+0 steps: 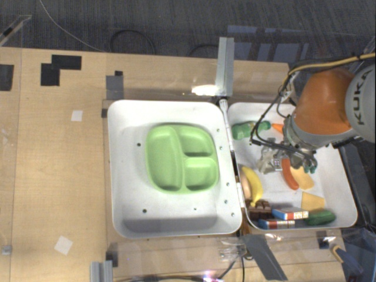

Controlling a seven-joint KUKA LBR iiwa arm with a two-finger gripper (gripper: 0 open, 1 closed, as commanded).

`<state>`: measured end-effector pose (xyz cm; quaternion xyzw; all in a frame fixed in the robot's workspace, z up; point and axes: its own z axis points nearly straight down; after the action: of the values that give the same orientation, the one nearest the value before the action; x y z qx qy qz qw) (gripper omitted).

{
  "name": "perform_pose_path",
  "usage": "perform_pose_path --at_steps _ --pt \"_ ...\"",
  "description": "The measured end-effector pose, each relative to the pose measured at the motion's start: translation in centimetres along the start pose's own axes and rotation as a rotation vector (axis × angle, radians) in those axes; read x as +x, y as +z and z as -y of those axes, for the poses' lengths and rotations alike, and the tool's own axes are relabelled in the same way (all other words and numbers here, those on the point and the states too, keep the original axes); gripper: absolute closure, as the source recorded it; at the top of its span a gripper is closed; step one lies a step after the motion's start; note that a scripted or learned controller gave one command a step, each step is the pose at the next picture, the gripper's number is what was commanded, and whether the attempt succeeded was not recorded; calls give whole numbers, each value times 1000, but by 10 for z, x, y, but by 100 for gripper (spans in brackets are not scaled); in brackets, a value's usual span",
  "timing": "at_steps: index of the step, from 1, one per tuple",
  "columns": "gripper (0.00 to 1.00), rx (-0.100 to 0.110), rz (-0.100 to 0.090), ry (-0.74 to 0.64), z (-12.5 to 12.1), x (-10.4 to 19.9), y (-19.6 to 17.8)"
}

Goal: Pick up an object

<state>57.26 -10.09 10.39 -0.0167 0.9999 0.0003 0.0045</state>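
Note:
My gripper (276, 162) hangs low inside the right bin (348, 200), under the orange wrist band, among the toy foods. Just right of it lie a red-orange sausage-shaped piece (289, 175) and a yellow wedge (305, 180). A banana (252, 185) lies to its lower left. A green piece (242, 130) and a small orange piece (277, 127) sit near the bin's far left corner. Along the near wall lie a dark brown piece (259, 206), a red, white and blue box (283, 217), a yellow cheese wedge (312, 201) and a dark green piece (321, 218).
The left bin (126, 175) holds a light green divided plate (180, 157). A metal post (225, 66) stands behind the divide between the bins. The wooden bench (53, 175) spreads to the left.

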Motion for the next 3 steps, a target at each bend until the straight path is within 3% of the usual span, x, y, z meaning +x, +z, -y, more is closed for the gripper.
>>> perform_pose_path --at_steps 1,2,3 --pt "100 2 7 110 -6 -71 -175" --pt "100 -1 -9 -115 45 -40 -70" --pt "100 -2 -6 -471 107 -32 -40"
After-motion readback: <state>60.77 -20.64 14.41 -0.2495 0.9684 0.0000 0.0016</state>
